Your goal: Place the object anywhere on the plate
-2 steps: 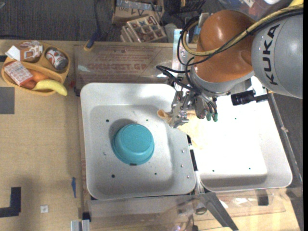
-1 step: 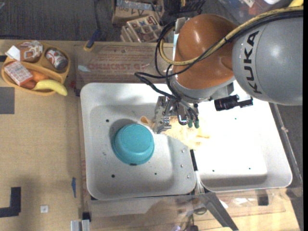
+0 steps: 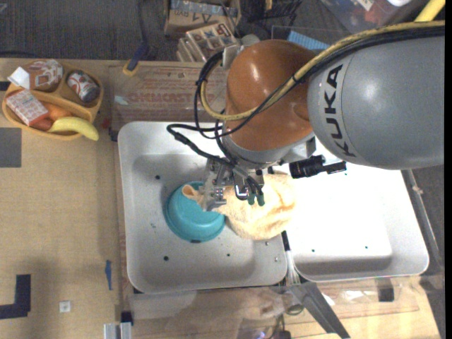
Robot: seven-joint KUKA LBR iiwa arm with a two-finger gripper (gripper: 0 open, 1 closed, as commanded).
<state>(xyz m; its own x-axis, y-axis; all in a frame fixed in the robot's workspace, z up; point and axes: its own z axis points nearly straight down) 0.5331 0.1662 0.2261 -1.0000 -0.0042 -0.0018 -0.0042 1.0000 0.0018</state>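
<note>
On the bench at far left, well apart from the work, stands an orange tray [image 3: 42,122] holding a banana [image 3: 76,126] and small packages. The left bin [image 3: 138,189] carries the work: a teal bowl [image 3: 192,219] lies on its floor left of centre, with a small yellowish piece [image 3: 193,191] at its upper rim. Just right of the bowl, touching or overlapping its edge, sits a pale yellow plate [image 3: 272,217], which reaches to the bin's right wall. The gripper [image 3: 233,193] hangs over the seam between bowl and plate; whether it is open, closed or holding anything cannot be told, because wrist and cables crowd the area. Judged from this, the step in hand is either pickup or carry near the bowl's rim. The next move calls for a short travel rightward and a lowering over the plate's bare centre. Room is tight: the bowl bounds the plate on the left, the bin wall on the right, and the arm's orange band [image 3: 268,90] overhangs from above. The right bin [image 3: 395,260] offers open floor.
</note>
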